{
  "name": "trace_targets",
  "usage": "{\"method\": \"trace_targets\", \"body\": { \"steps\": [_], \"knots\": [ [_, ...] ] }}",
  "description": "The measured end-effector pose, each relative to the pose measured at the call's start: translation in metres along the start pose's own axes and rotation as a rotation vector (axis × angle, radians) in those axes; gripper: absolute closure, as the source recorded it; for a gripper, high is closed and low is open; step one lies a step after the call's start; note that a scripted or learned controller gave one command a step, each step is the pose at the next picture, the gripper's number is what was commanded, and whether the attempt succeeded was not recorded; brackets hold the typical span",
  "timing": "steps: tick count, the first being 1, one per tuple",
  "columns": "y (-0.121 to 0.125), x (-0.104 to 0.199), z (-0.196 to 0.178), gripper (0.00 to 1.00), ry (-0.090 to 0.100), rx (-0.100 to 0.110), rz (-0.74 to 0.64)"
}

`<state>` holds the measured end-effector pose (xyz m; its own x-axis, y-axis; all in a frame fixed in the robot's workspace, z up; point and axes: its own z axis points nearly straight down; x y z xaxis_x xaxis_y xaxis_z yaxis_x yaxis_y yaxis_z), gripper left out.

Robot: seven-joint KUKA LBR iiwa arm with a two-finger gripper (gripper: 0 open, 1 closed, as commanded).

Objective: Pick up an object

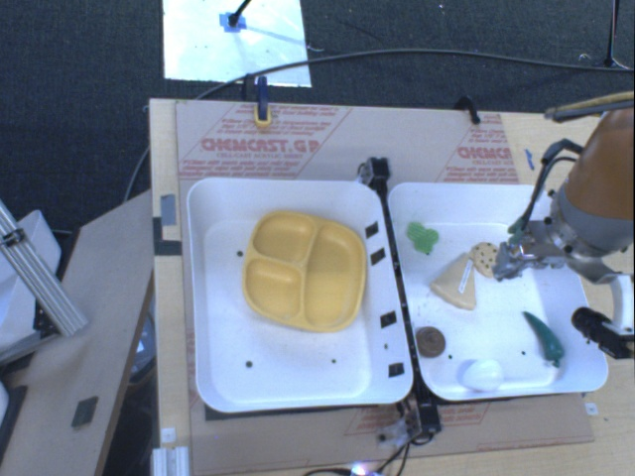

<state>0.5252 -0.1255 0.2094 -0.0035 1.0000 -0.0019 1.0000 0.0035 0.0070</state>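
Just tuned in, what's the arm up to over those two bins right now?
The arm is reaching into the right bin from the right, its gripper low beside a round cracker and a cheese wedge. Nothing can be seen held. A green pepper, a white egg, a brown disc and a green leafy piece lie loose around it. The left bin holds a yellow divided plate.

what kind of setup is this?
Likely a robotics lab grasping station. Two white bins sit on a bench, toy food such as a green pepper lies in the right one, and the arm's end effector hangs over it.
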Motion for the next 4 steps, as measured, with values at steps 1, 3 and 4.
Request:
{"method": "trace_targets", "body": {
  "steps": [1,3,4],
  "knots": [
    [0.002,0.000,-0.049,1.00,0.000,-0.001,-0.001],
    [0.022,0.102,-0.029,1.00,0.004,0.005,-0.006],
    [0.031,0.156,-0.018,1.00,0.004,0.006,-0.007]
  ]
}}
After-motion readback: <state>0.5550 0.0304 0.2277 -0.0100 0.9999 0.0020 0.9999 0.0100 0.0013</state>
